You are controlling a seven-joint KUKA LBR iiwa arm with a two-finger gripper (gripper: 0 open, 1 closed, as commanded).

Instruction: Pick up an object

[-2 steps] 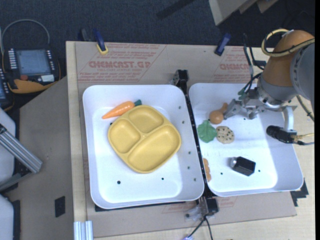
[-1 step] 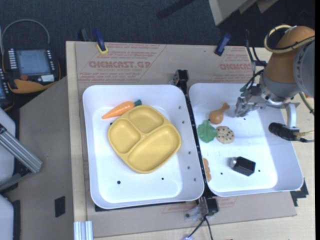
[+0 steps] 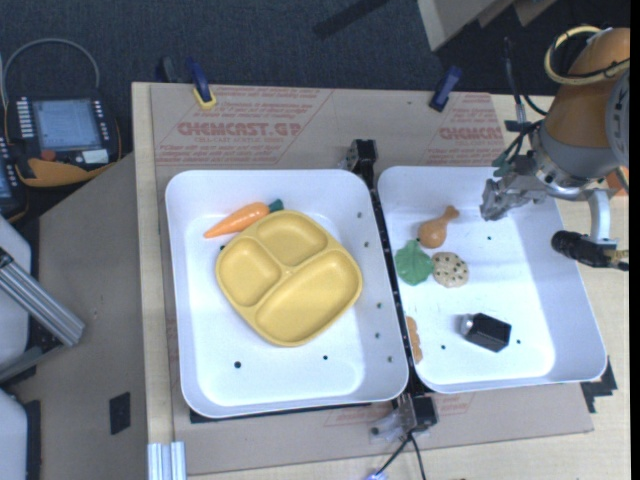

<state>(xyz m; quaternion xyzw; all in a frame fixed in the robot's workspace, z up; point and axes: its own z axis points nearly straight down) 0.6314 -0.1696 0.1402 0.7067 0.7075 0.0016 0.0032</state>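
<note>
Gripper (image 3: 497,200) hovers at upper right of the frame, above the right bin (image 3: 570,353); I cannot tell its grasp state. Nearest target: one drumstick (image 3: 437,228), just left. Risk: a descent from here lands on bare floor. Count: one cookie (image 3: 450,269), one green leaf (image 3: 413,264), one black block (image 3: 486,332); left bin (image 3: 195,268) holds one carrot (image 3: 236,219), one yellow plate (image 3: 289,277).

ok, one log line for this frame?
gripper: above right bin, upper part | nearest: drumstick | also there: green leaf, cookie, black block | held: nothing visible
</note>
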